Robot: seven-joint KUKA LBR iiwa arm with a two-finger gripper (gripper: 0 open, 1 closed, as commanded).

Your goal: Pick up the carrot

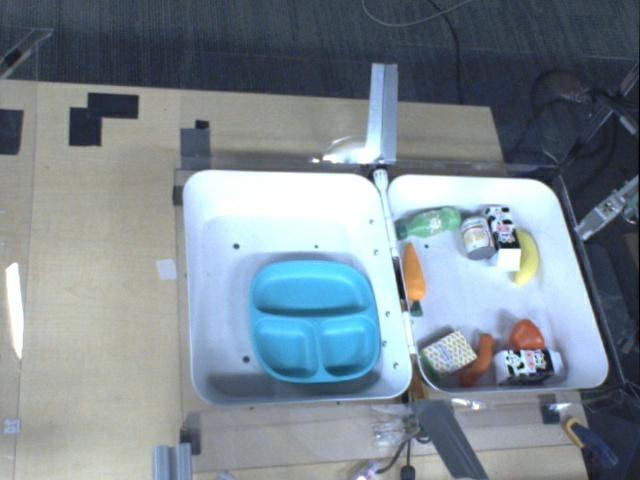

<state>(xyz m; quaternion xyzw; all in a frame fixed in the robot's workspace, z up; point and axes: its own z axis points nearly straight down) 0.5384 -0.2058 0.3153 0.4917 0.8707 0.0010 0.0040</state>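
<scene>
The carrot [412, 272] is a short orange piece lying lengthwise in the right bin [560, 268], tight against its left wall beside the divider between the two bins. A green bottle [428, 222] lies just above it.
The left bin [215, 268] bears a blue compartment plate [314, 319]. In the right bin lie a small can [477, 237], a banana [525, 255], a black-and-white carton [500, 223], a patterned box [448, 351], a sausage [478, 359], a red fruit [526, 334] and another carton [526, 365].
</scene>
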